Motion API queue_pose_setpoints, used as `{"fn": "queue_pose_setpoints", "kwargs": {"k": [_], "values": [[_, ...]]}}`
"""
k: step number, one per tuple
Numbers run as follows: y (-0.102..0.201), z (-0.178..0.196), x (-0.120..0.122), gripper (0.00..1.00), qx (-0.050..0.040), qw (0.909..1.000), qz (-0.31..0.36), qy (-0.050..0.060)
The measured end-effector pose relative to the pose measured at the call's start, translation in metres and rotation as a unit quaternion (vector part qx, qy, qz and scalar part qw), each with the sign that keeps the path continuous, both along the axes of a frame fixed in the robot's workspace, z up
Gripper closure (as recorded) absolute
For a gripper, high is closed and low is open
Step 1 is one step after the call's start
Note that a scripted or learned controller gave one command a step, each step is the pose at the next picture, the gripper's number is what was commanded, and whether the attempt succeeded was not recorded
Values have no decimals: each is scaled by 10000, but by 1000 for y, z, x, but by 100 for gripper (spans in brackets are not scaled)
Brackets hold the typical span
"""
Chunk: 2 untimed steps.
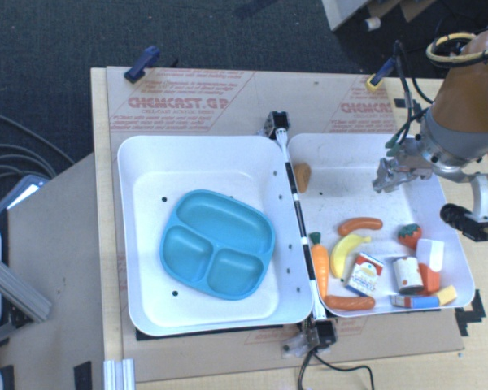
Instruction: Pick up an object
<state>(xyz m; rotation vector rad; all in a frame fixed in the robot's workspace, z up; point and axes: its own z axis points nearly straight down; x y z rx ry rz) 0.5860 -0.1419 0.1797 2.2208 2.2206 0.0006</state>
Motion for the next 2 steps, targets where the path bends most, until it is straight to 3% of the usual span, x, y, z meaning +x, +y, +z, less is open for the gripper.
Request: {"fn": "queue_pose_setpoints", "kwargs": {"k": [1,2], "values": [[0,0,0,0,3,10000,0,4],[-32,-85,-1,0,6,10000,-2,17]]}}
